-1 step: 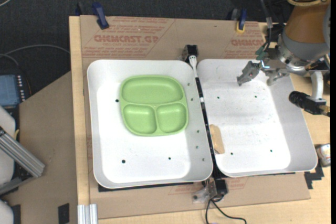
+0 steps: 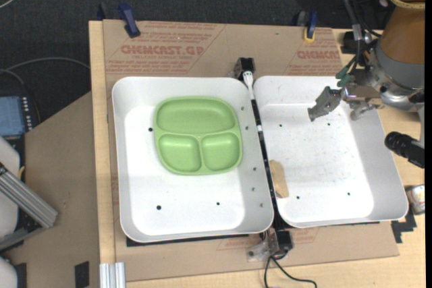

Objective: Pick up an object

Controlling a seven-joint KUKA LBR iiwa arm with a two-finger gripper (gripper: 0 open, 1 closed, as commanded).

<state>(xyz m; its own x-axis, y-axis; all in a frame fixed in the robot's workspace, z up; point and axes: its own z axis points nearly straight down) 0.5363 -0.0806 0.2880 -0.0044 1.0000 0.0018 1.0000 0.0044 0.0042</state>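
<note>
**Gripper above right bin, fingers spread**

My gripper (image 2: pixel 341 106) hangs over the upper part of the right bin (image 2: pixel 378 199), fingers spread with nothing between them. The green divided plate (image 2: pixel 198 135) lies flat in the left bin (image 2: pixel 135 212), well apart from me. A small tan piece (image 2: pixel 279 179), possibly cardboard, rests at the right bin's left wall. Two clamps (image 2: pixel 128 19) grip the bench's far edge.

My arm (image 2: pixel 405 44) reaches in from the right, bent down low, and my gripper (image 2: pixel 341 104) hangs with its two fingers spread wide apart
</note>
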